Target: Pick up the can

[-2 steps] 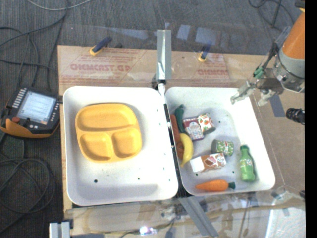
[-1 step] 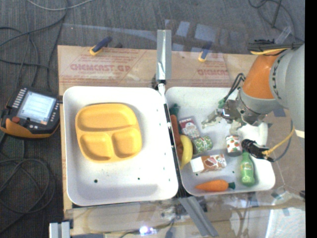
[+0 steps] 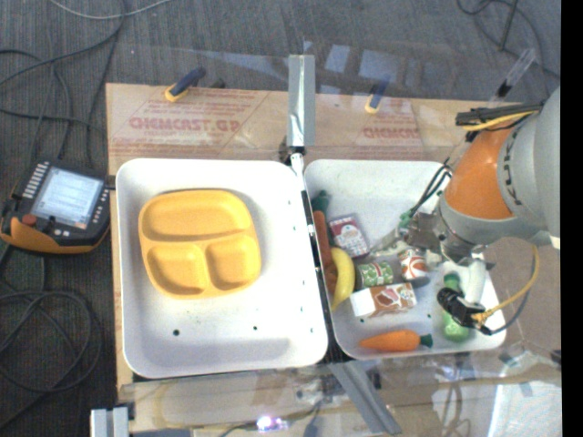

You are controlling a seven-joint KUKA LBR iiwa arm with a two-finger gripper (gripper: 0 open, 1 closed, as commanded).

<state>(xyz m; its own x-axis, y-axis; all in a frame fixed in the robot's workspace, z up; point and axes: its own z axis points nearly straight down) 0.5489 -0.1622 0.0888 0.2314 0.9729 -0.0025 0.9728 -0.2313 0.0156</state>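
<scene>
A: Can (image 3: 414, 267), where's it at?

B: Right bin (image 3: 383, 189), nearer the right edge than the left, abt halfway btwn far and near rims. Small, red-and-white label. Lies on the bin floor.

A: Gripper?

B: Gripper (image 3: 421, 240) sits right over the can's far side, v. close, maybe touching. Can't tell if it's open or shut; the wrist blocks the view. Nothing visibly in its hold. Arm (image 3: 481, 185) comes in over the right rim, orange band above the far-right corner.

A: What's crowding the can?

B: Green-labelled carton (image 3: 376, 271) just beside it on the left, looks to be touching. Red-and-white carton (image 3: 390, 298) just beside it on the near side, lying flat. Maroon packet (image 3: 348, 235) farther left, toward the far rim.

A: Rest of that bin?

B: Banana (image 3: 342, 277) near the left edge, lengthwise along it. Red-brown sausage-like piece (image 3: 320, 235) tight vs. the left wall. Carrot (image 3: 393, 340) along the near rim, tip pointing left. Green thing (image 3: 455, 328) in the near-right corner, too small to name.

A: Other bin?

B: Left bin (image 3: 219, 335) has a yellow divided tray (image 3: 200, 241), three compartments, toward the far-left part. Well apart from the can.
</scene>
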